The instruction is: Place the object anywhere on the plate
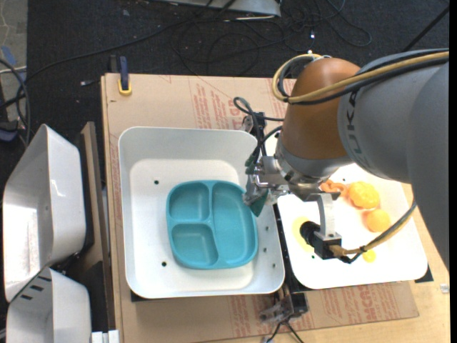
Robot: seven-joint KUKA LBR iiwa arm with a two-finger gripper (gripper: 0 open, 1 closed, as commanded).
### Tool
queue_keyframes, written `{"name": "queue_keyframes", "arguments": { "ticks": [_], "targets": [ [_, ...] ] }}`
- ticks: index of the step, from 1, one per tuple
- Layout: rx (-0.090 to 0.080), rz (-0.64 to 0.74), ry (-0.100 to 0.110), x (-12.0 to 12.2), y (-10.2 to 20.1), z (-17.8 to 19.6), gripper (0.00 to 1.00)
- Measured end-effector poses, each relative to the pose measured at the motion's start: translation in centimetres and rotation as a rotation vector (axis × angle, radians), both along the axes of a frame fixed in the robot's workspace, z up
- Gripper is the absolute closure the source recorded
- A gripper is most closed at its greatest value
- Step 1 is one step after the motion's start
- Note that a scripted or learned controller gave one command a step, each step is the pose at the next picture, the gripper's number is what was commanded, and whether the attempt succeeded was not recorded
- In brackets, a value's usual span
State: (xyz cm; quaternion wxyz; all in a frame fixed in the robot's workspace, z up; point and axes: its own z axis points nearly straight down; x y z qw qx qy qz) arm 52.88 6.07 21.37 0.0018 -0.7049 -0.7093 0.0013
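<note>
A teal three-compartment plate [212, 224] sits in the left white bin [143, 156]. The end effector [257, 199] hangs at the plate's right rim; I cannot tell its state. Yellow-orange objects [364, 195] lie in the right bin [400, 263].

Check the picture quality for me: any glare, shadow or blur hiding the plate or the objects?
Camera view: even light, sharp overall; the teal plate is clear with soft sheen, no harsh glare; the arm blocks and shades part of the right bin; the orange objects look slightly soft; the gripper area is dark.
</note>
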Motion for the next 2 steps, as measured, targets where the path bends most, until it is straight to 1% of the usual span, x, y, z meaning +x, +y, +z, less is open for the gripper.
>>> {"name": "queue_keyframes", "arguments": {
  "ticks": [1,2],
  "targets": [
    [0.001,0.001,-0.003,-2.26,3.63,1.62,1.00],
    [-0.001,-0.005,-0.003,-2.17,3.37,1.53,0.00]
  ]
}}
